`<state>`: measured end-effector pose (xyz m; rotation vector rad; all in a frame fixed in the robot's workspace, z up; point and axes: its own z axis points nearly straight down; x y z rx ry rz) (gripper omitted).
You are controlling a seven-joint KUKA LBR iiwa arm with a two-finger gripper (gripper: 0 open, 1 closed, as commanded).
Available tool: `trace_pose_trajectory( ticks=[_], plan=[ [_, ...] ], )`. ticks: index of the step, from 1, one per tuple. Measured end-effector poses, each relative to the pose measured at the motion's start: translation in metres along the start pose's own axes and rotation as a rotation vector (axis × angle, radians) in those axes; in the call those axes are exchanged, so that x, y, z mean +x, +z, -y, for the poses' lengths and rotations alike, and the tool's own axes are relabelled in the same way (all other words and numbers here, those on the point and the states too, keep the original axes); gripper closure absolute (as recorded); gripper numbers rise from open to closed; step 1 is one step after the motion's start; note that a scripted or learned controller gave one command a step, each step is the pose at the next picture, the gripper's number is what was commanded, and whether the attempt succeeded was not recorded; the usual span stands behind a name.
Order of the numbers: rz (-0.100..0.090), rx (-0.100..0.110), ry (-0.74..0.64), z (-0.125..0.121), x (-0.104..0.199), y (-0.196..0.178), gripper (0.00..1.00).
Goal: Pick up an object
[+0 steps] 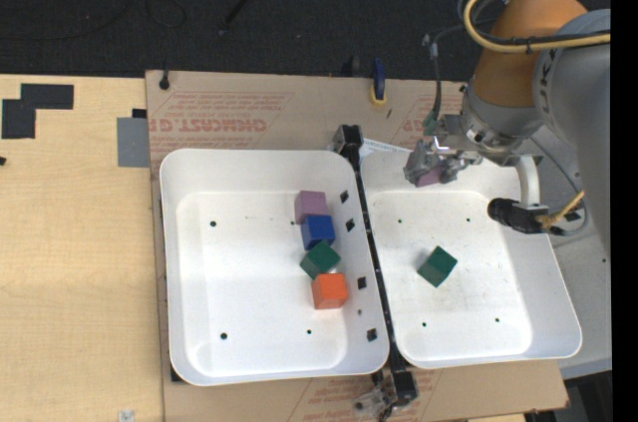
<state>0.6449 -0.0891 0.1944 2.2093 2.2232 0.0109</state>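
Two bins: shallow white trays side by side on a cardboard sheet (249,116), the left bin (189,310) and the right bin (538,310) meeting at a black divider strip (364,230).
Arm: grey, with its orange band (528,31) high at the right; it reaches in over the far right corner of the right bin and bends down toward the far rim.
Gripper: the gripper (431,169) hangs above the far-left corner of the right bin, near the rim; a small purplish shape sits at its tips, but how far its fingers are parted, and whether that shape is gripped, I cannot tell.
Right bin contents: one dark green cube (437,266) lies alone near the middle, tilted, well apart from every wall and from the gripper.
Left bin contents: four cubes in a touching column near the divider, from far to near a purple cube (310,205), a blue cube (318,228), a green cube (320,258) and an orange cube (330,290).
Open room: bare floor surrounds the dark green cube on all sides; the left half of the left bin is bare too.
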Motion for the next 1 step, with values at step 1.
trace_pose_trajectory(
  ticks=[1],
  plan=[
    [-0.001,0.012,0.001,0.0218,0.0610,-0.0227,1.00]
  ],
)
